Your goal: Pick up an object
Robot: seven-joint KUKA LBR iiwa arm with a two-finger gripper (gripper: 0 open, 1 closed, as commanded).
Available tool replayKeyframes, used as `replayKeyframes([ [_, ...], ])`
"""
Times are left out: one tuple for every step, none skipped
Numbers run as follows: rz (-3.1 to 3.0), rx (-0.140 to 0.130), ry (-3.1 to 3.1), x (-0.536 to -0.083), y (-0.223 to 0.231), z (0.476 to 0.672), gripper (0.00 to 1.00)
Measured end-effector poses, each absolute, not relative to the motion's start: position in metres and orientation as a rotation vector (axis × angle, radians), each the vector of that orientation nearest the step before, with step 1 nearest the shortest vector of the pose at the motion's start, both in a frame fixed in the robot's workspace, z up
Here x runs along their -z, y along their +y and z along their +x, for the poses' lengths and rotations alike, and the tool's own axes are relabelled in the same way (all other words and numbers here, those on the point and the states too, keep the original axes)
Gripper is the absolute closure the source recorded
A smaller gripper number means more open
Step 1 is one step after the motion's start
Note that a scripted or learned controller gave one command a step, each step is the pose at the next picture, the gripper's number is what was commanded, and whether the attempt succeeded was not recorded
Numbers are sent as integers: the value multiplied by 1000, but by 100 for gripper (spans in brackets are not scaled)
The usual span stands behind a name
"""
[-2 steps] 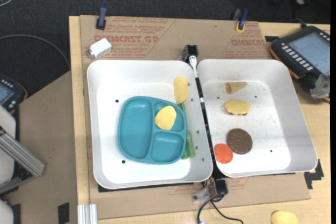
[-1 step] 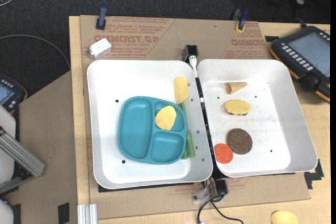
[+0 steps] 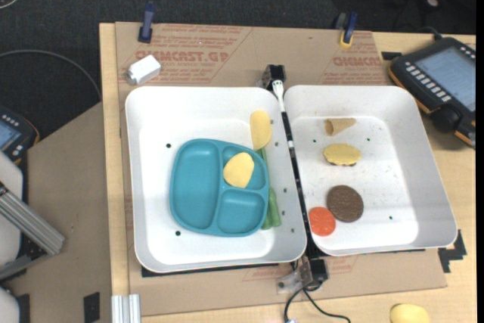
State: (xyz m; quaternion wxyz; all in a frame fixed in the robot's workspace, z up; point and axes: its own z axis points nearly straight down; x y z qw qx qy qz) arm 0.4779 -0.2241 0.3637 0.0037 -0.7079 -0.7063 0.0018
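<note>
Meanwhile, left bin (image 3: pixel 151 125) held teal divided plate (image 3: pixel 198 193), yellow lump (image 3: pixel 239 170) on it, second yellow piece (image 3: pixel 260 129) just beside plate. Right bin (image 3: pixel 397 163) held tan cone (image 3: pixel 339 126), yellow wafer (image 3: pixel 342 155), brown disc (image 3: pixel 345 203) touching orange-red disc (image 3: pixel 321 221).

We count two white bins, left (image 3: pixel 144 163) and right (image 3: pixel 423 163). The left bin holds one blue divided plate (image 3: pixel 200 197), two yellow pieces (image 3: pixel 239 170) (image 3: pixel 260 129) and one green strip (image 3: pixel 271 212). The right bin holds one tan cone (image 3: pixel 339 125), one yellow wafer (image 3: pixel 342 155), one brown disc (image 3: pixel 345 203) and one red disc (image 3: pixel 321 221).
</note>
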Motion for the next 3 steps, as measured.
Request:
replayKeyframes([
  [-2226,15,-2239,-496,-167,481,100],
  [-2221,-9,-2210,-379,-213,478,100],
  [-2227,19,-2243,-545,-153,493,100],
])
